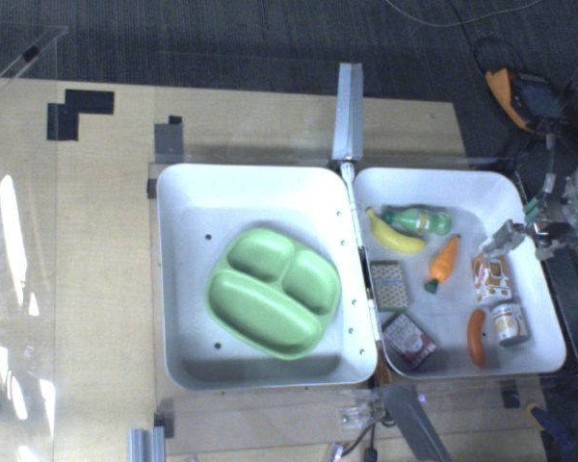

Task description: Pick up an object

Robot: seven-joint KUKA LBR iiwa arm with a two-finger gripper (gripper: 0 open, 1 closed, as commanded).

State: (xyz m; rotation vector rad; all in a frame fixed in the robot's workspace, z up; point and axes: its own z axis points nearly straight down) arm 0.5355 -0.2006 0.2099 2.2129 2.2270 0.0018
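The left bin (173, 258) holds a green plate (275, 290). The right bin (549, 345) holds a banana (395, 235), bottle (417, 220), carrot (443, 262), sausage (476, 337), can (508, 322) and packets. The gripper (511, 234) hangs at its right edge; its grasp I cannot tell.

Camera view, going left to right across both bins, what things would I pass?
Green plate → banana → carrot → sausage → can → tool at the right bin's edge. The packets and green bottle overlap these in the order, so I left them out.
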